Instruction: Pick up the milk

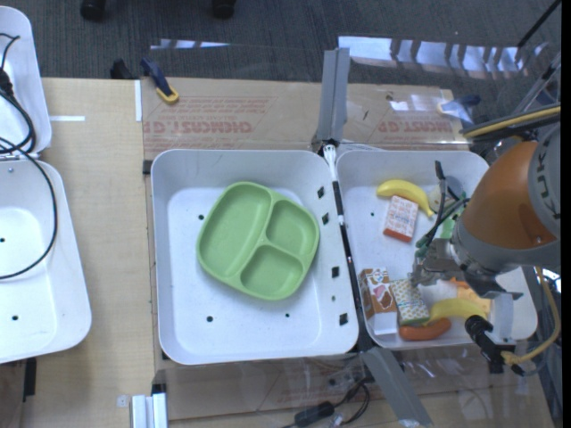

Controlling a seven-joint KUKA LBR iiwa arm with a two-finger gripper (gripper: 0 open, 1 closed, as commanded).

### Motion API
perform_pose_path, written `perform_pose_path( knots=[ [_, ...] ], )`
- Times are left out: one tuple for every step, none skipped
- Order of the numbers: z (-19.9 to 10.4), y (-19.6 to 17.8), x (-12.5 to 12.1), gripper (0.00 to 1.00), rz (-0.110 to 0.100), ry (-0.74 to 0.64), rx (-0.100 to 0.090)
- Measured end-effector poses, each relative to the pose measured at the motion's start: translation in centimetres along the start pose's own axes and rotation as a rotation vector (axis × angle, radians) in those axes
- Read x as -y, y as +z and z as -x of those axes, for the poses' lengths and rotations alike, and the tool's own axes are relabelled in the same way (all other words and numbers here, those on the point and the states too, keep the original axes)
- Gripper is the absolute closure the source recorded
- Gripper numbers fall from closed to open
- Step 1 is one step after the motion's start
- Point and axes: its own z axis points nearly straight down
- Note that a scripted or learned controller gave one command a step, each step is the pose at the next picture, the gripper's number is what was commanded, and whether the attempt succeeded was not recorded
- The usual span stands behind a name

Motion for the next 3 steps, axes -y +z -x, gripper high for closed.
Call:
perform_pose_path(
  knots=[
    [-7.5,-7.9,1.1,1.0,-0.023,0.092,-0.004],
    [-15.1,-8.0,2.0,1.0,-0.023,-0.102,-0.005],
    [-14.4,-10.6,1.8,1.0,-0.021,0.057,-0.003]
  ],
)
